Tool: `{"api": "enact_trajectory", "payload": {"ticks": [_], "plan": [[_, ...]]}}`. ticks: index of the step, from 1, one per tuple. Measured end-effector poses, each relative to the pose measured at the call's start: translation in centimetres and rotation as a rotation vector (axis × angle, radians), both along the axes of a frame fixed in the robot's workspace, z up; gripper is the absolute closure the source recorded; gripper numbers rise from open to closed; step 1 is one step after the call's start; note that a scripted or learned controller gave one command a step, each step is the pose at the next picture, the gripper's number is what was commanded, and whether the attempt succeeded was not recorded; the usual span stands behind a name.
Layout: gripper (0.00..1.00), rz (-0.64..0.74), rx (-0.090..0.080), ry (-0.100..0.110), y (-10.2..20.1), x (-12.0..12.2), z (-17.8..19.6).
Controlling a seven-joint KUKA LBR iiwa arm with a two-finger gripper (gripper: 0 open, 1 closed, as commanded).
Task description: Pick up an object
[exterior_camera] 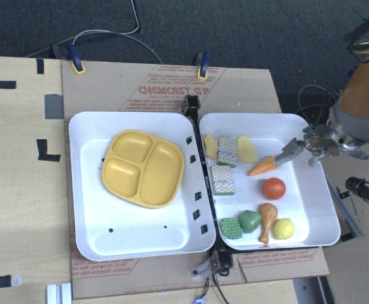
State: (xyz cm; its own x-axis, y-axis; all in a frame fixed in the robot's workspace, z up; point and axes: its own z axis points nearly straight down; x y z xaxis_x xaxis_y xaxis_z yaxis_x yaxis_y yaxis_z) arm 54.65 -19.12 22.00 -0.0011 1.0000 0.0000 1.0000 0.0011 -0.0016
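Observation:
The right bin holds several toy foods. An orange carrot lies near its middle, with a red tomato just below it. A brown drumstick, a yellow lemon and a green pepper sit along the front. My gripper hovers over the bin's right side, open, with nothing between its fingers. Its left finger reaches close to the carrot's thick end.
A yellow divided plate lies in the left bin. Two patterned packets, a pale yellow piece and a cheese wedge crowd the right bin's left side. A green textured piece sits at the front left corner.

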Motion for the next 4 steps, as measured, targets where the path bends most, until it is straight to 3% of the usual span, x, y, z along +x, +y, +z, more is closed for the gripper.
{"api": "enact_trajectory", "payload": {"ticks": [1,2,3,4], "plan": [[0.00,0.002,-0.006,-0.020,3.4,5.4,-11.7],[0.00,0.000,-0.002,-0.005,4.0,0.2,-13.4],[0.00,0.000,0.000,-0.001,3.8,7.8,-12.9],[1.00,0.002,0.000,0.000,3.9,7.8,-12.0]]}}
